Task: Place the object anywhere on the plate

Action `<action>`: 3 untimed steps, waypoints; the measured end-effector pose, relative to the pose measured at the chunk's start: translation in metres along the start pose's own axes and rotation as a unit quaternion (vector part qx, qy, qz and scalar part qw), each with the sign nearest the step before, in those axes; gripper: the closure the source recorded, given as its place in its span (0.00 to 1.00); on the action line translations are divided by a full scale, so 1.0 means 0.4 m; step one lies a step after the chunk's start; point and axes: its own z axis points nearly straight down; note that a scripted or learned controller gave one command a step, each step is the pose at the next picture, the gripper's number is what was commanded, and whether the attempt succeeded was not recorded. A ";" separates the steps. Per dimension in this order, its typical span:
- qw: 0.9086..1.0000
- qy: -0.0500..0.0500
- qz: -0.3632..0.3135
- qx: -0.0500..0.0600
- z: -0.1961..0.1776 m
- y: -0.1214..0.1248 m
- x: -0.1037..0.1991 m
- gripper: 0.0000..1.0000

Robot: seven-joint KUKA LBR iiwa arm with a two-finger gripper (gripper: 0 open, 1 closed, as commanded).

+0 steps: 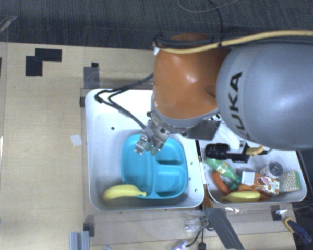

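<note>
Much of the right bin (302, 194) hides under the arm (261, 87); whether the fingers (148, 145) grip anything is unclear.

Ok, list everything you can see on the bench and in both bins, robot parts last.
plate: one, blue, with compartments, in the left bin.
banana: one, yellow, in the left bin at the plate's near left edge.
left bin: one, white, shallow, middle of the view.
right bin: one, white, beside the left bin, partly under the arm.
mixed items: several, green, orange, yellow, red and grey, piled in the right bin; too small to name each.
black markers: a few, on the bench top left.
gripper: one, grey, above the plate's far left corner.
arm: one, grey with an orange band, reaching in from the right.
</note>
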 end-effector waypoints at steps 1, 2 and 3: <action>1.000 0.000 0.001 0.000 0.000 -0.001 -0.001 0.00; 1.000 -0.001 -0.030 -0.001 -0.102 0.040 -0.054 0.00; 1.000 -0.002 -0.031 -0.003 -0.125 0.047 -0.058 1.00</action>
